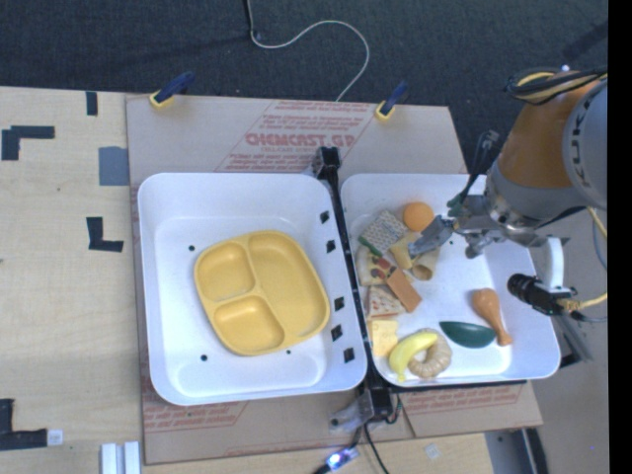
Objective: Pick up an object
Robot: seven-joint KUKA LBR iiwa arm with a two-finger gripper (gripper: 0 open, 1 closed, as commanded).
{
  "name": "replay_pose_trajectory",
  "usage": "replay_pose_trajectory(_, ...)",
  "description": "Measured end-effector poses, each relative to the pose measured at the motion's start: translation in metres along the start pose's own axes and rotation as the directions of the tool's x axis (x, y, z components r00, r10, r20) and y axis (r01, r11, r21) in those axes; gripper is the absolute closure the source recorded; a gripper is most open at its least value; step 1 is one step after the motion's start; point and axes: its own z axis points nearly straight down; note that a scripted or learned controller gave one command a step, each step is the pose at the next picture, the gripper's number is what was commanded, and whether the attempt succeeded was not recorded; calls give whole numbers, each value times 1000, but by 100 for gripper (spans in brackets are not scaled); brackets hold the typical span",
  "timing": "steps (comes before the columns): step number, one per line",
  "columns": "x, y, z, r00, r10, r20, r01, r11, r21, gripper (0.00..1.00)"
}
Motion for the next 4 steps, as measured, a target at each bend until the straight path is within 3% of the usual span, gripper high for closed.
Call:
replay_pose_trajectory(1,-3,-9,60,1000,0,-1,0,1000,1,0)
replay_pose_trajectory(2,-3,-8,87,1000,1,1,-1,1000,-6,0)
replay_pose_trajectory(3,0,-6,74,1000,-2,-6,2,1000,-7,100)
replay_pose_trajectory(4,5,-5,12,1000,-1,0,1,1000,-9,100)
